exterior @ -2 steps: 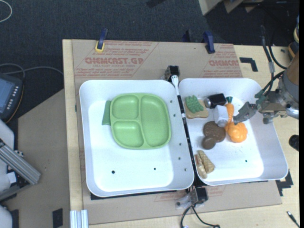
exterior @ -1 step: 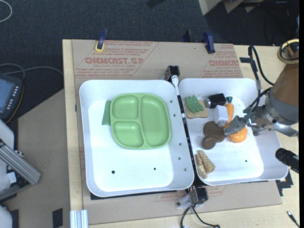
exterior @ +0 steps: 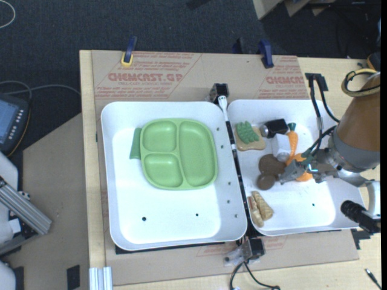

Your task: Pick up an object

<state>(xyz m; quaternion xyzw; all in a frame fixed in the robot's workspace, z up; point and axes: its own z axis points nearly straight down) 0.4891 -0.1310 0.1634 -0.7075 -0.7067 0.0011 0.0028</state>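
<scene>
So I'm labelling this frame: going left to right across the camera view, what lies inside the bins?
Green divided plate → tan item with green top → brown pieces → carrot → gripper.

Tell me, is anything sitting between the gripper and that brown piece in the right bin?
Nothing visible does. The gripper sits low in the right bin, right beside the brown piece with no gap I can make out. The carrot lies just behind the gripper, and the cracker lies nearer the front wall, both off that line.
</scene>
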